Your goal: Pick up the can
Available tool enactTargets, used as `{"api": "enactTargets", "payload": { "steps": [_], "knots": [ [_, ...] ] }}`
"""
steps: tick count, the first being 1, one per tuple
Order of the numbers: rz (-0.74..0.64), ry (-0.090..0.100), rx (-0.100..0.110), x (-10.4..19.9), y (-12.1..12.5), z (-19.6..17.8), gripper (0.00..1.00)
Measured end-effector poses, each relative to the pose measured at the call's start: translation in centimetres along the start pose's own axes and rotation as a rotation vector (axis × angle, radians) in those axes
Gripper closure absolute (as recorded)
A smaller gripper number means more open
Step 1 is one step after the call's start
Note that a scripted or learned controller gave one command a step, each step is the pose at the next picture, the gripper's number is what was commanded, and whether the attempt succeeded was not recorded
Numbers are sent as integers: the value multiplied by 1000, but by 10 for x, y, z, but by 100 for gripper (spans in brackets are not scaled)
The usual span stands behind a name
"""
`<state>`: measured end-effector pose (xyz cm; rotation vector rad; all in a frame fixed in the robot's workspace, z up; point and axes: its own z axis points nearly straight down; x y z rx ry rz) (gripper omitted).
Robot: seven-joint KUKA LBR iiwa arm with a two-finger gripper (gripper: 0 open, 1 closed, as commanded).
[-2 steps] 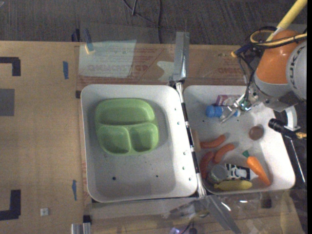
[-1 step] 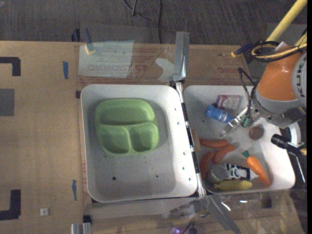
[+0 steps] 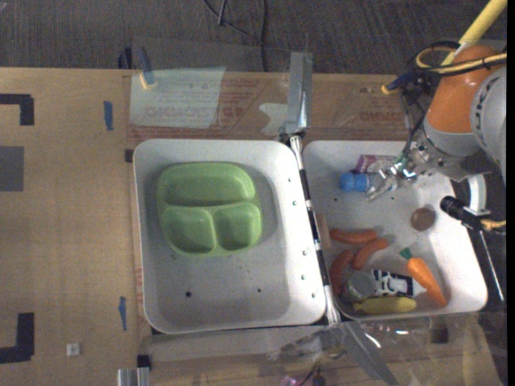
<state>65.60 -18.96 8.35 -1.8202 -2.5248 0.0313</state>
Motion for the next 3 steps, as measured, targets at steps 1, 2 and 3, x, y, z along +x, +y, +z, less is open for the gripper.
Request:
{"api": "enactTargets", "payload": {
  "steps": [1, 2, 3],
  "knots": [
    [5, -13, -35, 14, -42, -1, 0],
    [385, 16, 47, 3, -6, 3, 0],
    [242, 16, 24, -7, -8, 3, 0]
  ]
}}
